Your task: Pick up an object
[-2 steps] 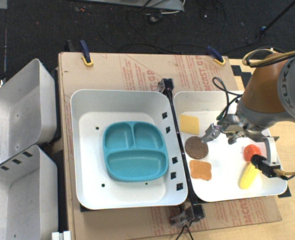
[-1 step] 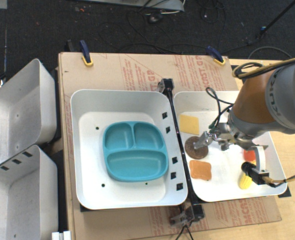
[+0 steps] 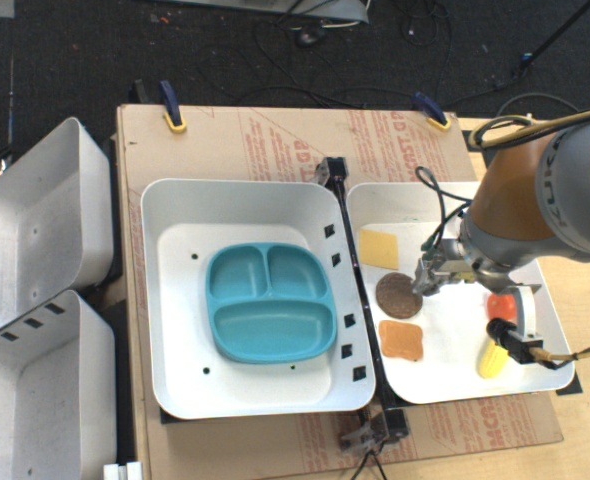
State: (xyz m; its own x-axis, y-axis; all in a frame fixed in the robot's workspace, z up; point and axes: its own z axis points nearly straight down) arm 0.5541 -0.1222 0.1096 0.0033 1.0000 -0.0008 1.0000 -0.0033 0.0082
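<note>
Reaching into the right bin [image 3: 415, 206] from its right edge, the gripper [image 3: 427, 276], finger state indiscernible, hangs beside the brown round patty [image 3: 397, 296] near the bin's left wall, seemingly its target.

At centre right, the arm [image 3: 535, 203] runs off the right edge of the frame and covers much of the right bin [image 3: 405, 200]. The hand [image 3: 427, 280] is too small to read its fingers. The spare bins [image 3: 35, 218] at left are cropped
</note>
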